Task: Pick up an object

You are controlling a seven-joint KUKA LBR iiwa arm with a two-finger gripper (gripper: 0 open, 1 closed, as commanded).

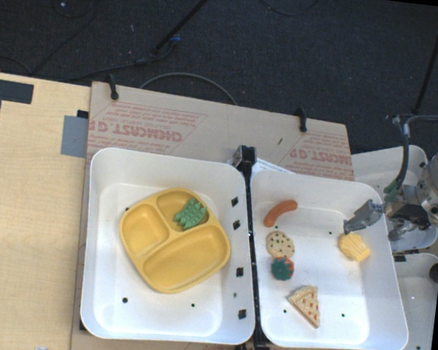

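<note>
Hand [367, 216] at right bin's [393, 313] far right, grip state unclear; yellow corn piece [353, 247] just below it.

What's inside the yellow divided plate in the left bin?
A green broccoli-like toy sits in the small back-right compartment of the yellow plate. The other two compartments show bare yellow. Whatever lies under the green toy is covered.

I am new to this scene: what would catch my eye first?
First, the yellow divided plastic plate in the left white bin, with a green leafy toy in one compartment. Then the toy foods in the right white bin, where the gripper sits above a yellow corn piece.
</note>
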